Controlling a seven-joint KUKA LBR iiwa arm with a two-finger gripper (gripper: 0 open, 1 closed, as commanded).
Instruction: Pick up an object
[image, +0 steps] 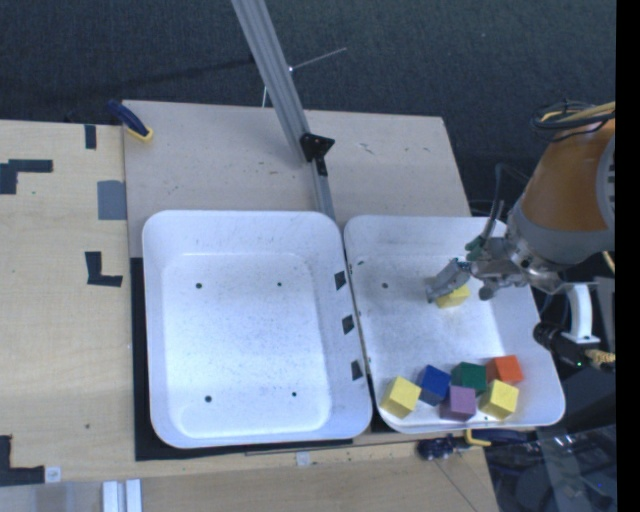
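Observation:
My gripper (463, 286) hangs low over the upper middle of the right bin (400, 240), at the end of the grey arm with the orange band (565, 190). A small yellow block (455, 297) lies right under its tip, partly hidden by it, and I cannot tell whether the block is gripped or simply resting on the bin floor. Along the front edge of the right bin sits a cluster of blocks: yellow (402, 396), blue (435, 383), green (468, 376), purple (461, 401), orange (507, 369) and another yellow (501, 399).
The left bin (160, 240) sits beside the right one with a shared rim between them. A slanted metal pole (285, 90) crosses the bench behind the bins. Cables and arm hardware crowd the right side.

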